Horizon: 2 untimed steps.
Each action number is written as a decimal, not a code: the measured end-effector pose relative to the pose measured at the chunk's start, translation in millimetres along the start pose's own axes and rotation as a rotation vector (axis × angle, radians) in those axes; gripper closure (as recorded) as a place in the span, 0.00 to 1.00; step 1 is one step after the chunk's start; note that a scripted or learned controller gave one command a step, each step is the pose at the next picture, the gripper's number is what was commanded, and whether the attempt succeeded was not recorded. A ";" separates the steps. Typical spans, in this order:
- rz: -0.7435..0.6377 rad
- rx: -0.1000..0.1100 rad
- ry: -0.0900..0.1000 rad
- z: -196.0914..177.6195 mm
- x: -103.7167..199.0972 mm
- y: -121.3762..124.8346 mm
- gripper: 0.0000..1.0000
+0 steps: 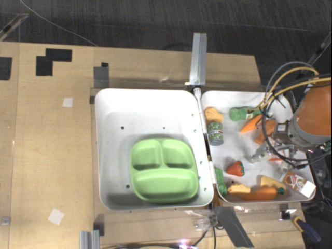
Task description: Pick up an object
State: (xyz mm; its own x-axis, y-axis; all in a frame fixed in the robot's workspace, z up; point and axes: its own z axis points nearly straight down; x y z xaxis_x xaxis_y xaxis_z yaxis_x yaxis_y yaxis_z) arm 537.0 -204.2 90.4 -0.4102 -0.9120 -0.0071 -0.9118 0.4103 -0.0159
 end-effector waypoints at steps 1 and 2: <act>-0.075 0.001 0.003 -0.3 -35.5 5.6 0.00; 0.098 -0.003 0.002 2.7 -35.8 -62.9 0.00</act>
State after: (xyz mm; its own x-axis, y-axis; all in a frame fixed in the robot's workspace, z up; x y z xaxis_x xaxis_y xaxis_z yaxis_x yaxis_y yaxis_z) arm 609.0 -197.4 88.9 -0.4979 -0.8672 -0.0066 -0.8671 0.4979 -0.0122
